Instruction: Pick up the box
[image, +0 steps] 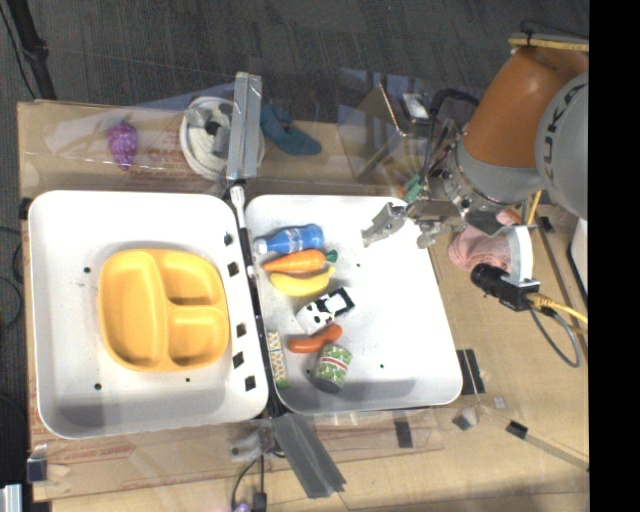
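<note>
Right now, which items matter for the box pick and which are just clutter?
Job:
- box, black-and-white, right bin
- gripper, open, above that bin's far edge, holding nothing

Clutter:
- blue bottle
- carrot
- banana
- sausage
- green can
- yellow tray, left bin

- We see even, bright overhead light on the white bins (130, 215).
- Soft shadows pool along their near walls.
- Focus is slightly soft throughout.
</note>
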